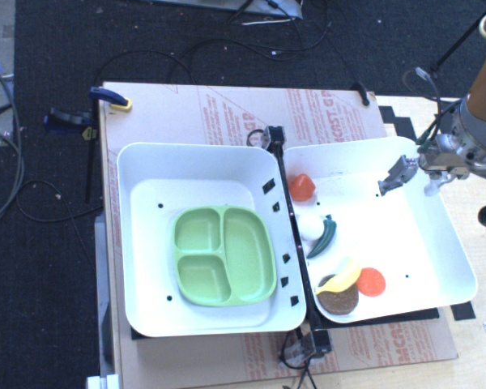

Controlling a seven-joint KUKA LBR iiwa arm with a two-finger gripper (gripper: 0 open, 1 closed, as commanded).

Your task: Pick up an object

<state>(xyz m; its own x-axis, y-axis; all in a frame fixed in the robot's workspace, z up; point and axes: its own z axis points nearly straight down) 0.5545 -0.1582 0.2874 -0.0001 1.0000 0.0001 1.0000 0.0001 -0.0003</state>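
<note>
brown disc [338,300] lay at right bin's [437,233] near edge, yellow piece [343,279] on it, orange round [372,282] just beside. gripper [413,177] hovered over the bin's far right part, fingers [391,178] spread wide, nothing between them. red ball [302,187] sat by the divider, white ball [309,227] and teal piece [326,237] nearer. green tray [224,255] lay in left bin [138,217].

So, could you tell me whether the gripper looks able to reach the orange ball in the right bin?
Probably yes: the gripper hangs above the same bin, and the orange ball lies uncovered.
</note>
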